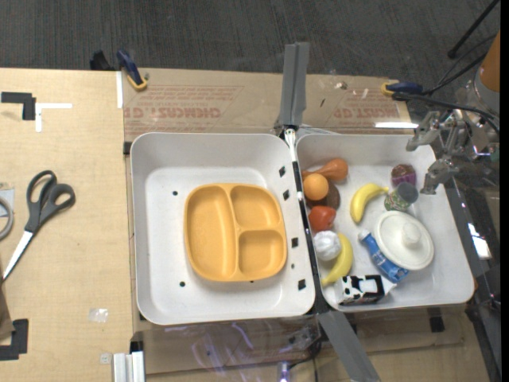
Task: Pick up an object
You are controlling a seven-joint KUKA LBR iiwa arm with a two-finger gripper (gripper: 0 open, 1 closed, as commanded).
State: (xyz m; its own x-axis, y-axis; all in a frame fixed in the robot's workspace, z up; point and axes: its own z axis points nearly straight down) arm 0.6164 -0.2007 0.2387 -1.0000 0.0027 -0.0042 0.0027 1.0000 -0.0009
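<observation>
Wood bench (64,293) w/ two white bins side by side. Left bin (151,237) holds a yellow divided plate (235,231). Right bin (453,281) — bananas (362,200), orange (316,186), white lid (404,239), other bits. Gripper (436,159) hovers at the right bin's top-right corner, holding nothing; finger spread unclear.

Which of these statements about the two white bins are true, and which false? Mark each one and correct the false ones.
1. The yellow divided plate lies in the left bin. True.
2. Two bananas lie in the right bin. True: one banana near the middle, another banana lower down.
3. The scissors lie inside the left bin. False: they lie on the bench, left of both bins.
4. The white lidded bowl sits on the yellow plate. False: it sits in the right bin.
</observation>
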